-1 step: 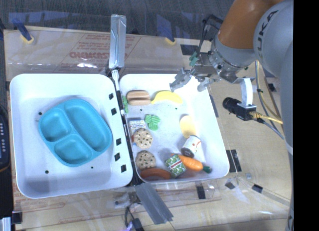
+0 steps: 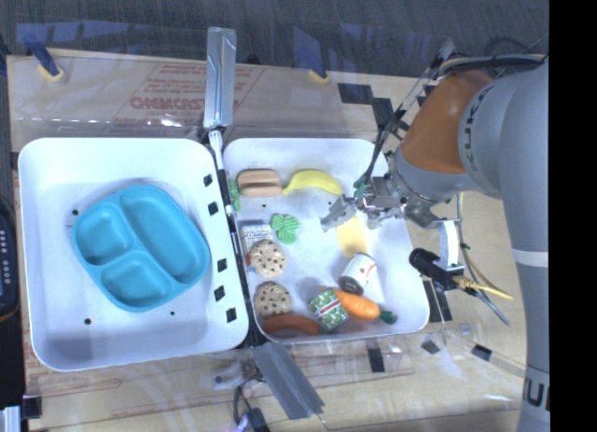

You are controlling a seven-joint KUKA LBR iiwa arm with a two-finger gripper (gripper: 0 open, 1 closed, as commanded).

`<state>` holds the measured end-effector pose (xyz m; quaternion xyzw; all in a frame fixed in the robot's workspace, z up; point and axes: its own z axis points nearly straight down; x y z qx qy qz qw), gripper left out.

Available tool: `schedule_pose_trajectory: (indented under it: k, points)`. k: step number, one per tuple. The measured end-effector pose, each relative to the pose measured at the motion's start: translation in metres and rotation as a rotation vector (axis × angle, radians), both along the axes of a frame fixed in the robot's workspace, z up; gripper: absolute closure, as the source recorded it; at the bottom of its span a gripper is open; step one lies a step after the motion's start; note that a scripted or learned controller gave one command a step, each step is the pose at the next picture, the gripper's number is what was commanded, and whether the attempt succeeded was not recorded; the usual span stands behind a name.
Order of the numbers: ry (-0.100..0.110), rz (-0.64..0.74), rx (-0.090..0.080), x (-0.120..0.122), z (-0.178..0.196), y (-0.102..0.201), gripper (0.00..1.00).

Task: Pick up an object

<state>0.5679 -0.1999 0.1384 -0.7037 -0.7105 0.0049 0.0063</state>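
The big grey arm (image 2: 504, 132) comes in from the right and bends down over the right bin (image 2: 396, 155). Its orange band sits just above the wrist. The gripper (image 2: 359, 216) hangs low inside that bin, and you can't tell if it is wide or closed (it looks like a blur of metal bits). A pale yellow piece (image 2: 351, 237) lies right under it. The banana (image 2: 313, 181) and the hot dog bun (image 2: 258, 181) are to its left. The carrot (image 2: 358, 305) lies near the bin's front. The blue tray (image 2: 140, 245) rests in the left bin (image 2: 47, 327).
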Motion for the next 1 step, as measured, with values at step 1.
schedule_pose_trajectory:
  k: [1]
  points:
    - [-0.013,-0.023,-0.002,-0.0502,-0.0464,-0.0059,0.0]
